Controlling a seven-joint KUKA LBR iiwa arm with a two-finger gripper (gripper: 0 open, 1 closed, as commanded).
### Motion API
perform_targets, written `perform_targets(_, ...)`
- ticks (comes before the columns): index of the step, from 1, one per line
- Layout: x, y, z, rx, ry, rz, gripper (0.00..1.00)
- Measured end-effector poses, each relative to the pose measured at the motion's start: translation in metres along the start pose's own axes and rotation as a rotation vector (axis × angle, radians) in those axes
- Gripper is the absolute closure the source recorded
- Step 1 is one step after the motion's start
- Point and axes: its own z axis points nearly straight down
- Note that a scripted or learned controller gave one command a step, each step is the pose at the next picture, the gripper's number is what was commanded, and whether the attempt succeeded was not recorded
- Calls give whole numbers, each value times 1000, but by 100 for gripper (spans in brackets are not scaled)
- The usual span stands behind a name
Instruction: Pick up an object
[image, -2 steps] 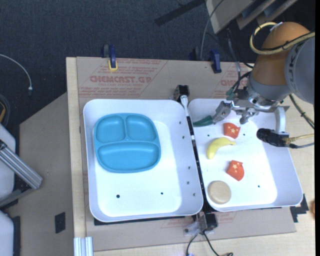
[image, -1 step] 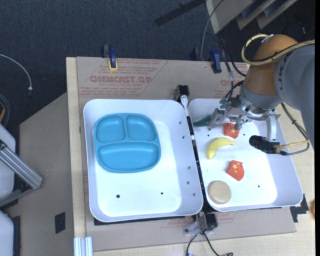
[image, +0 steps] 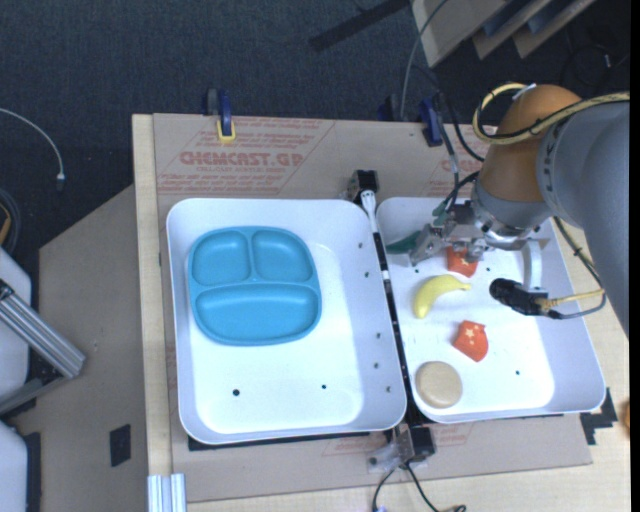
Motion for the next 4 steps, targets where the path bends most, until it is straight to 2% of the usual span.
perform_targets(1,-1,4,-16,-16,-4,1,100)
perform_targets(2,-5,7,-60,1,5,1,100)
perform_targets(3,-12,7,-106,-1,4,1,100)
perform_targets(4,-11,4,-170,-3,4,-1,100)
